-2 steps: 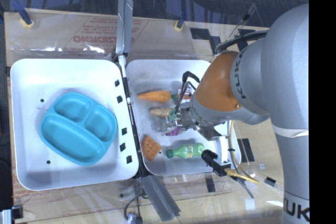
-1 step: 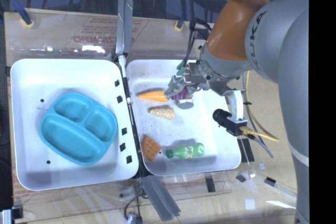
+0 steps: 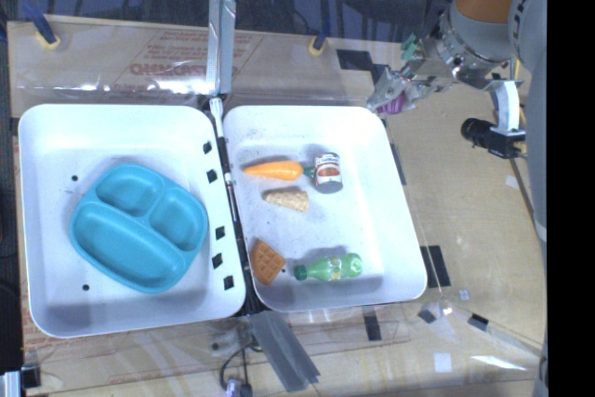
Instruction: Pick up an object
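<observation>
The tool (image 3: 390, 98) hangs over the far right corner of the right bin (image 3: 395, 191), just outside its rim, with a small purple object (image 3: 394, 104) showing between its fingertips; how wide the fingers stand cannot be told from this slant. Inside the right bin lie a toy carrot (image 3: 273, 169) and a small red-labelled can (image 3: 327, 172) side by side toward the far end, a pale ridged wedge (image 3: 286, 198) just nearer than the carrot, then a brown waffle piece (image 3: 267, 261) and a green bottle (image 3: 328, 269) on its side along the near wall. The left bin (image 3: 46, 191) holds a blue divided plate (image 3: 138, 226). Both bins rest on the surface (image 3: 474, 228).
</observation>
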### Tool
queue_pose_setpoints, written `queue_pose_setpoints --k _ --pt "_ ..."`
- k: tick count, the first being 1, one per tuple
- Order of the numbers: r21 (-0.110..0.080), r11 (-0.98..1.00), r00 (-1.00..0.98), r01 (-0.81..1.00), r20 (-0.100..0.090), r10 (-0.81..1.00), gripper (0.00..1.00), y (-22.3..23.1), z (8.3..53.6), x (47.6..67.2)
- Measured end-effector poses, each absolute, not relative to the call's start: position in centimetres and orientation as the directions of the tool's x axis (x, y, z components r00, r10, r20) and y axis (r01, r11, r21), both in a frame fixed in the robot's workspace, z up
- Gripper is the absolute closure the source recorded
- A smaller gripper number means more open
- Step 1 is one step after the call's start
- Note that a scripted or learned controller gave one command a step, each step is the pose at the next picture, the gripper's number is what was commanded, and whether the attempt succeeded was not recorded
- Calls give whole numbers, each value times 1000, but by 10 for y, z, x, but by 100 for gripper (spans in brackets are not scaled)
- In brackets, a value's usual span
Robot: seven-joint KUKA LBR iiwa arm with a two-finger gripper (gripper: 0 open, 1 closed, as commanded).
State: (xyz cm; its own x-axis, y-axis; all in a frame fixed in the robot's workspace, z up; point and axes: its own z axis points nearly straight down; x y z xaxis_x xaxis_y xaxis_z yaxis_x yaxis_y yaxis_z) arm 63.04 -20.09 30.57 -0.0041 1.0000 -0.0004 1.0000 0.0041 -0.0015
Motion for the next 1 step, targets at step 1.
queue_pose_setpoints --k 1 --pt "-3 11 -11 1000 0 1000 100 -207 180 658"
